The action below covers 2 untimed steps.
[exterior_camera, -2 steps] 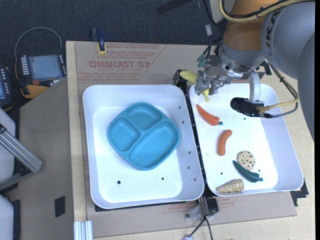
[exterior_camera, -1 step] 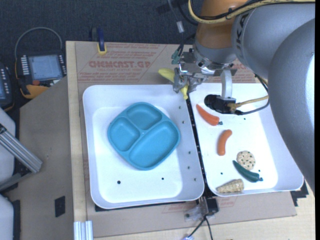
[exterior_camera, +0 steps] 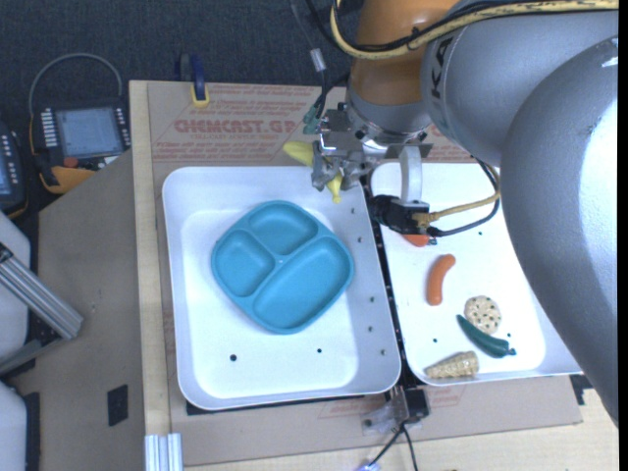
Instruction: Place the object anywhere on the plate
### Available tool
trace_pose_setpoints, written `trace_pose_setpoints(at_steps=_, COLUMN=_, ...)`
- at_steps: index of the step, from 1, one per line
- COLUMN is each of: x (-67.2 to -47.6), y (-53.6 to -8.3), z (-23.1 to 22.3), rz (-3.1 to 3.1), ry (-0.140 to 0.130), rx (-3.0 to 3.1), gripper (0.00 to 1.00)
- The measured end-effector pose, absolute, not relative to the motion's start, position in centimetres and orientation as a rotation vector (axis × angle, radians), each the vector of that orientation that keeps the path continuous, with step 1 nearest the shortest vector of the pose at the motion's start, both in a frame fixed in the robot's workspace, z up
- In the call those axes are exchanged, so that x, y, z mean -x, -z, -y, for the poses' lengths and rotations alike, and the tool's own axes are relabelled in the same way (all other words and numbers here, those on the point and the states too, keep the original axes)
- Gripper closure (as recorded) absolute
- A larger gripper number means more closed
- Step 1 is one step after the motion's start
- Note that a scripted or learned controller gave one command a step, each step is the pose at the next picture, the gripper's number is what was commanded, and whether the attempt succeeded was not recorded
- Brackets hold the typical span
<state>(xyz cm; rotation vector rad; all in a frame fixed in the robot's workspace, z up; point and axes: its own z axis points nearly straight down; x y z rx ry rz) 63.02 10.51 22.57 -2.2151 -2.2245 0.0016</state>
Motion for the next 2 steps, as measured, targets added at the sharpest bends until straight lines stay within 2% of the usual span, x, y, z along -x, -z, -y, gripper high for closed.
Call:
trace_pose_setpoints(at_steps=1, x=-64.06, y=-23.46, z=-10.61, rz=2.224, ry=0.003, rx=2.221, gripper=1.0)
trace_pose_setpoints(at_steps=2, x=-64.04, y=-23.45, z=-10.59, rz=2.224, ry=0.002, rx=2.221, gripper=0.0)
